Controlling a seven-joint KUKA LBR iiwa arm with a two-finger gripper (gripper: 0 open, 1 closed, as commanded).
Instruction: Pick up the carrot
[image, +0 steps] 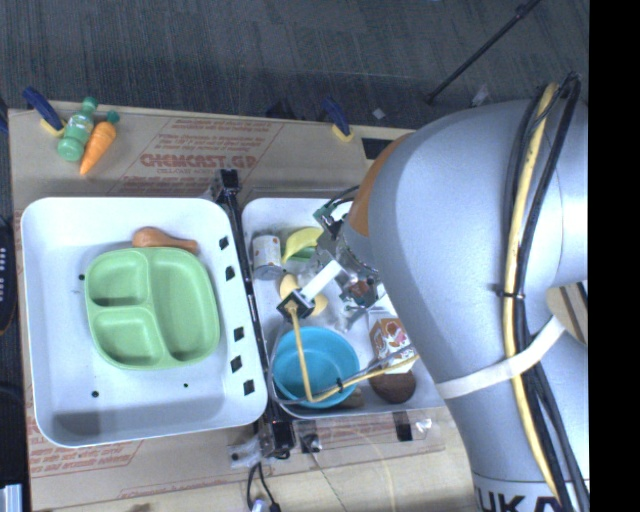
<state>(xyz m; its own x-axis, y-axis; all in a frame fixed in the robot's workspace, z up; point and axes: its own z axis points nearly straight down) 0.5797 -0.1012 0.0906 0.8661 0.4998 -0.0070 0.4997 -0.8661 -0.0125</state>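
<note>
**Carrot sits outside the bins, far up-left of the gripper**

Here's the picture: the gripper is down low over the right bin, just right of the frame's centre, with the big grey arm covering most of that bin's right side. It hangs among clutter, with a can to its left and a blue bowl below it. Is it apart or together? I cannot tell; the wrist hides too much. Nothing can be seen held in it.

And the carrot? Not in either bin! It lies on the brown board in the upper left corner of the frame, above the top edge of the left bin. It is touching or just beside a green toy bottle on its left.

So the line that matters runs up and to the left. From the gripper, the carrot is well apart, across the divider and past the upper part of the left bin, beyond the green plate.

Its long axis slants, with the leafy end toward the upper right and the orange tip toward the lower left. By my reading, the pick calls for a long carry to the upper left. The wrist would need to turn so the grasp closes across that slant. The bottle pressed against the carrot's left looks like the hazard, since it leaves little room on that side.
</note>
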